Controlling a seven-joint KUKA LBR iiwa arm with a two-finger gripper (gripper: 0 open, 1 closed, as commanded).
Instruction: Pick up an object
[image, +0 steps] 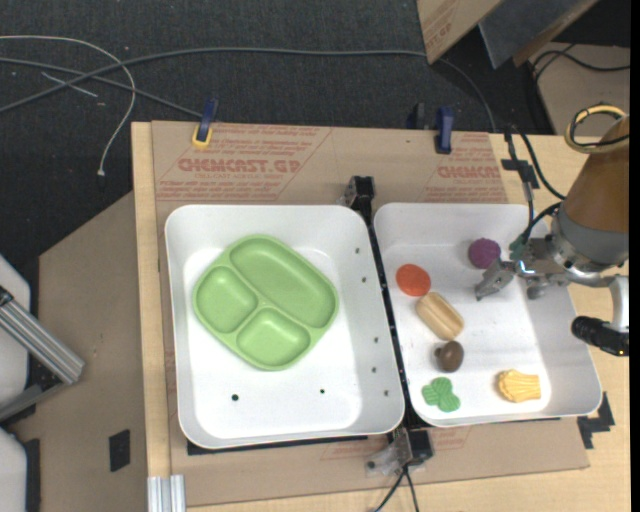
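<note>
The right bin (560, 345) holds several small toy foods: a purple piece (485, 251), an orange-red round one (413, 279), a tan bread roll (439, 315), a brown lump (449, 355), a green leafy piece (440, 395) and a yellow piece (519, 385). My gripper (513, 287) hangs over the bin's upper right part, just right of and below the purple piece. It is open, its fingers spread apart over bare bin floor, with nothing between them.
The left bin (200, 400) carries a green divided plate (265, 300). A black clamp (360, 190) sits at the top of the seam between the bins. Cables lie on the dark floor at the upper left.
</note>
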